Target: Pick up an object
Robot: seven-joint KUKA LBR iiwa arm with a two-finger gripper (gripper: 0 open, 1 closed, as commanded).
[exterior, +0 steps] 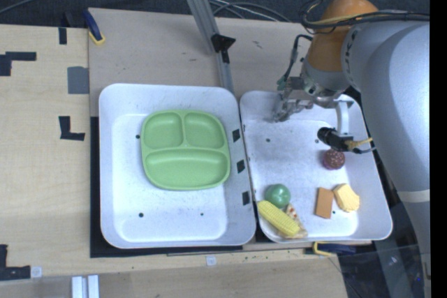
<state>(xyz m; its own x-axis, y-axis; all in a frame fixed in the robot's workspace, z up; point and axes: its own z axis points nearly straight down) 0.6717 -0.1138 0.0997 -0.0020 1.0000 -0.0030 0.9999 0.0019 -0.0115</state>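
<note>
While the gripper (pixel 282 111) hangs low over the 11 o'clock corner of the right bin (pixel 293 150), how far it is open cannot be told from this slant. The grey arm (pixel 398 101) comes in from 3 o'clock.

Pickable objects are all in the right bin, well apart from the gripper:
- dark red ball (pixel 334 159), round with a bumpy-looking surface, at 3 o'clock from bin centre.
- orange block (pixel 323 203), flat, rectangular and smooth, at 6 o'clock.
- yellow piece (pixel 346 197), chunky and ridged, just beside the block at 5 o'clock; exact kind unclear.
- green ball (pixel 278 195), smooth and glossy, at 7 o'clock.
- toy corn cob (pixel 281 218), long, yellow and knobbly, lying at a slant against the bin's 7 o'clock corner, touching or nearly touching the green ball.

The right bin's floor is white plastic with dark scuffs. The left bin (pixel 119 206) is the same shallow white tray with rounded corners. It holds 1 green plate (pixel 185 150), matte plastic with rounded corners and 3 compartments, lying flat toward 12 o'clock. Both bins sit on a tan bench (pixel 42 185).
</note>
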